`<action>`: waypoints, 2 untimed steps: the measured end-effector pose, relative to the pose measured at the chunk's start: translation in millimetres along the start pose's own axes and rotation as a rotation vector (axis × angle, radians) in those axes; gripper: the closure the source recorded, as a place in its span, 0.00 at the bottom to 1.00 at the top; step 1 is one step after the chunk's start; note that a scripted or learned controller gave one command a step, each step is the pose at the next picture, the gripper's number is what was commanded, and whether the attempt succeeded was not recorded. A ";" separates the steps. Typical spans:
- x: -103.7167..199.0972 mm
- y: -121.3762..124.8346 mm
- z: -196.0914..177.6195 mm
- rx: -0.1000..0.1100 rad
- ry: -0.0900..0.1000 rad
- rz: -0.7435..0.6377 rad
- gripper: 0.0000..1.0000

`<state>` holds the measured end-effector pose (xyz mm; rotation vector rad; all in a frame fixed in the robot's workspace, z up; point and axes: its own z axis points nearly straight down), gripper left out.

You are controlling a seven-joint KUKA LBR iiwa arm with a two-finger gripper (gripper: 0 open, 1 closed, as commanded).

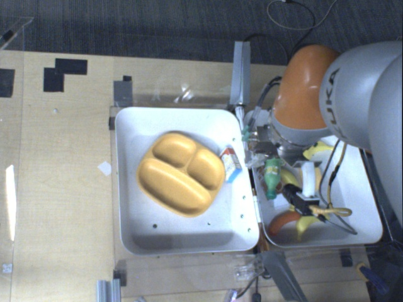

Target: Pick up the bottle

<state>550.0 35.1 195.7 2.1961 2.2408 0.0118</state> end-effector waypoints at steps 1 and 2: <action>26.2 -34.3 5.1 0.008 -0.002 0.349 1.00; 89.5 -31.2 -96.6 0.005 -0.003 0.648 1.00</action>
